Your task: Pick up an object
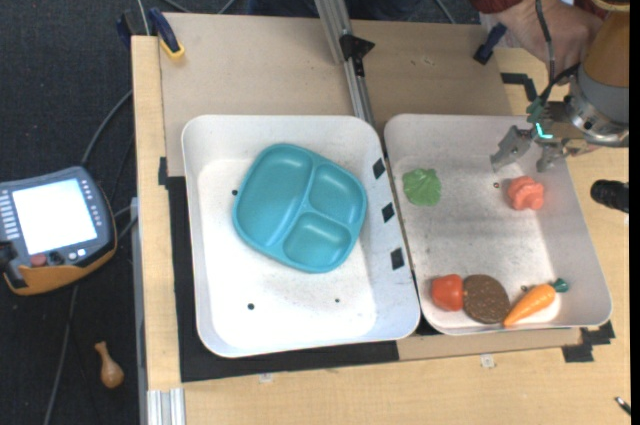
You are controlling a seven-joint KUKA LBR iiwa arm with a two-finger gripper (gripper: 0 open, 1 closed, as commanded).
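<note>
So we're looking down at the wooden desk [260, 63] with two shallow white bins side by side. The left white bin [215, 313] has a teal plastic divided plate [300, 206] in it. The right white bin [590, 288] holds the pickable stuff: a green leafy toy vegetable [422, 186] near its upper left, a pink rounded toy lump [525, 194] toward the right side, and along the bottom edge a red toy tomato [448, 291], a brown oval patty-looking piece [486, 298] and an orange toy carrot [531, 303], all three close together.

The grey arm's gripper [531, 151] sits in the upper right of that bin, just above the pink lump. The jaws look spread apart with nothing between them, though they're small and a bit blurry so we wouldn't swear to it.

Our read: we're at the approach step, nothing grabbed yet. The pink lump is the nearest candidate, so the next move probably calls for lining up over it, dropping down so the jaws straddle it, then squeezing and lifting. It looks roundish, so an off-centre grip could let it pop out.
</note>
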